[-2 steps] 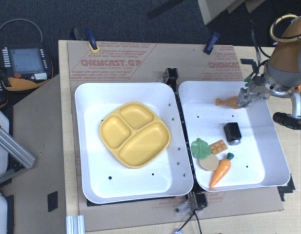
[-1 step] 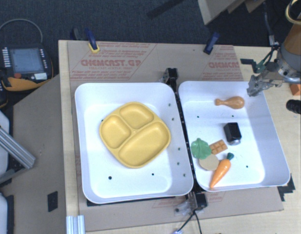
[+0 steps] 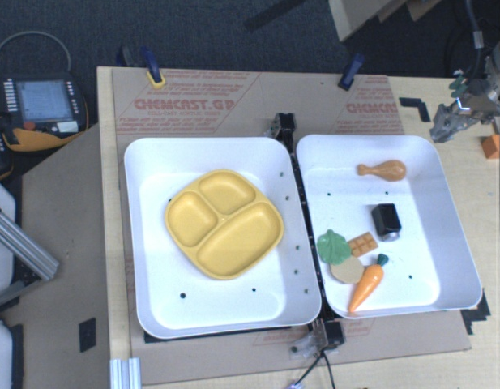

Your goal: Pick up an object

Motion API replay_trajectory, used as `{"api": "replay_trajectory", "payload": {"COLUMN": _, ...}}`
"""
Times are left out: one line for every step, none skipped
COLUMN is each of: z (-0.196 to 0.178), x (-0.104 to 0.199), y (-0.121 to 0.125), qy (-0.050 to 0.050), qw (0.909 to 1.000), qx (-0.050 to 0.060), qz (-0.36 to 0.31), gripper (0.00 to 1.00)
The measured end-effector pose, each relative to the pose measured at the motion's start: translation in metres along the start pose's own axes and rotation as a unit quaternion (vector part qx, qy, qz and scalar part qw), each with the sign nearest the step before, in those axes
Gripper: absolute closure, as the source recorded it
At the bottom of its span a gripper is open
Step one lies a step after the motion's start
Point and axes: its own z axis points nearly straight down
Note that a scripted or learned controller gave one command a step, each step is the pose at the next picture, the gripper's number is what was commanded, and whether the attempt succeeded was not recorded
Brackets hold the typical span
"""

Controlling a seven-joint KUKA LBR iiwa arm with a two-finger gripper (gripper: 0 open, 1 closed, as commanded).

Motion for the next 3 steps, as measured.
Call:
{"api": "replay_trajectory", "payload": {"z": -0.018, "x": 0.000, "y": 0.001, "qy": 0.001, "qw": 1.0000, "qx": 0.001, "qz": 0.000, "gripper": 1.00}}
{"api": "replay_trajectory", "payload": {"z": -0.010, "x": 0.050, "y": -0.017, "qy": 0.003, "qw": 1.0000, "qx": 0.005, "qz": -0.002, "gripper": 1.00}}
{"api": "replay_trajectory", "payload": {"z": 0.003, "x": 0.097, "y": -0.020, "qy": 0.003, "qw": 1.0000, "qx": 0.005, "qz": -0.002, "gripper": 1.00}}
